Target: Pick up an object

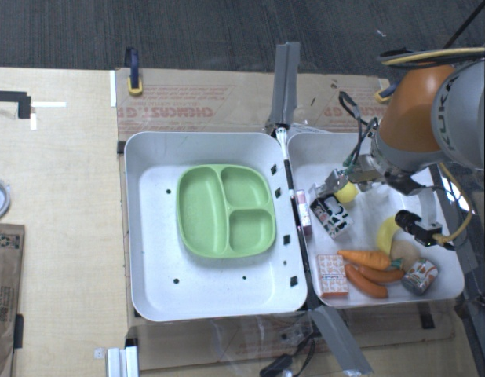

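Along the near edge of the right bin (454, 277) lie two carrots (370, 269), flanked by a small pink carton (331, 276) and a can (419, 276), with a banana (386, 234) just behind. Toward that bin's left wall sits a black-and-white patterned object (331, 213) beside a yellow ball (348, 192). The gripper (340, 183) hangs right over these two; whether its jaws are spread or pinching anything cannot be told. The left bin (148, 285) holds a green divided plate (226, 210).
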`<state>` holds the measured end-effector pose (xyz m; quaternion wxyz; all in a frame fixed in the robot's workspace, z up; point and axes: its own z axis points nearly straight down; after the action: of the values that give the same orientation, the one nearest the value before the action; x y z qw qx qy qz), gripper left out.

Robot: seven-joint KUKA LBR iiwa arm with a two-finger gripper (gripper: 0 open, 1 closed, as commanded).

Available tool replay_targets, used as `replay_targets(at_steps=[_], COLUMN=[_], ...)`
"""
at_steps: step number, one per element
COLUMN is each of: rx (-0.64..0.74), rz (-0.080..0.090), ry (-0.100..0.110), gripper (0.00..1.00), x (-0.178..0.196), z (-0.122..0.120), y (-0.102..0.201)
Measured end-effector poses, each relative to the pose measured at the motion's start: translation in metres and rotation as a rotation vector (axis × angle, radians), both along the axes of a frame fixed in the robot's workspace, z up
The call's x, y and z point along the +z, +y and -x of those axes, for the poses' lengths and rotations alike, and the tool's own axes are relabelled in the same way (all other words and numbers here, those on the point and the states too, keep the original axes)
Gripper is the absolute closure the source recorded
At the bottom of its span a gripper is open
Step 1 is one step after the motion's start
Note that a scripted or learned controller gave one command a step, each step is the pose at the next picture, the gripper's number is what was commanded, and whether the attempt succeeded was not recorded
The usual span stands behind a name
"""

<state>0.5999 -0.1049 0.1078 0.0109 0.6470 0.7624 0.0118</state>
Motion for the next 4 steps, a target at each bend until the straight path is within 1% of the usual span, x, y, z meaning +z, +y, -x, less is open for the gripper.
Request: replay_targets(at_steps=[1,2,3,4], rx=[-0.041,-0.112,0.312,0.418], rz=[0.006,0.003,0.019,0.016], ry=[-0.005,-0.006,-0.008,-0.005], gripper=[0.0,0.0,0.0,0.0], x=[0.0,-0.001,-0.001,-0.001], z=[0.021,0.049,0.061,0.061], y=[0.005,0.006,0.008,0.0])
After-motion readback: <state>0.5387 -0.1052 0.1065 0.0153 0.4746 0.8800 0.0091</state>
